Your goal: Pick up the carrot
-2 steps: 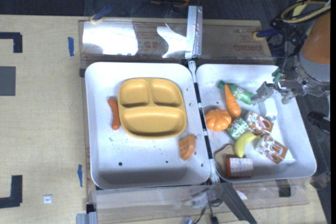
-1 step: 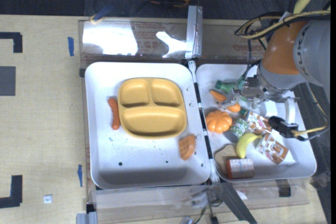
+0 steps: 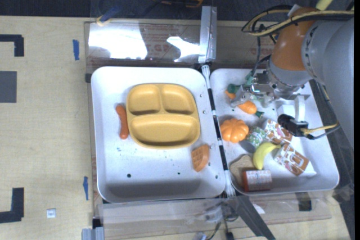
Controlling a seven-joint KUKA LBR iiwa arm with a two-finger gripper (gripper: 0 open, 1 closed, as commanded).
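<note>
From where I stand, looking down over the counter (image 3: 39, 121), the two white bins sit side by side. The left bin (image 3: 107, 177) holds a yellow divided plate (image 3: 163, 115), a hot dog (image 3: 122, 121) lying just beside the plate's left edge, and a brownish piece of bread or pastry (image 3: 200, 157) near its lower right corner. The right bin (image 3: 326, 171) is the crowded one: a small pumpkin (image 3: 234, 130) near the dividing rim, a banana (image 3: 261, 154), a slice of bread (image 3: 241, 164) with a red-labelled can (image 3: 257, 179) lying at it, and some printed packets (image 3: 284, 146) in a loose heap. The carrot (image 3: 248, 107) lies in the upper part of this bin, orange with a bit of green at its right end, just above the pumpkin. The arm comes in from the right, and its gripper (image 3: 260, 90) hangs right over the carrot, low and close. Whether it touches the carrot I cannot make out, and I cannot tell whether the jaws are spread or closed; the metal parts blur together there. I judge that the approach is as good as done, since the tool is in the right spot, but the carrot rests in the bin, so the grasp and the lift are both left to do.
</note>
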